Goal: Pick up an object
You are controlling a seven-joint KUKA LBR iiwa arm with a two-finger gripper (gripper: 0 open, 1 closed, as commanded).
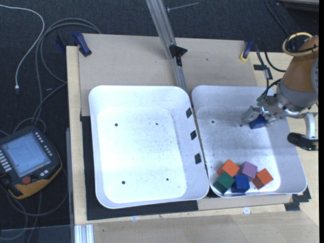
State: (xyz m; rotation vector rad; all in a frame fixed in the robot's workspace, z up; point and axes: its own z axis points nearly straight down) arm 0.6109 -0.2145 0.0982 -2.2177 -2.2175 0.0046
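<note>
Blue block [258, 122] is seen clamped between fingers of tool [256, 118], raised over right bin [212, 105]; other blocks [242, 176] are clustered at its 6 o'clock edge.

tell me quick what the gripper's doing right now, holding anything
Gripper: shut on a blue block, held above the right bin, away from the pile of blocks at its near edge.

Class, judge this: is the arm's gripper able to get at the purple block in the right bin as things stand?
Probably yes: the small purple block lies uncovered atop the cluster, with open bin floor between it and the gripper.
</note>
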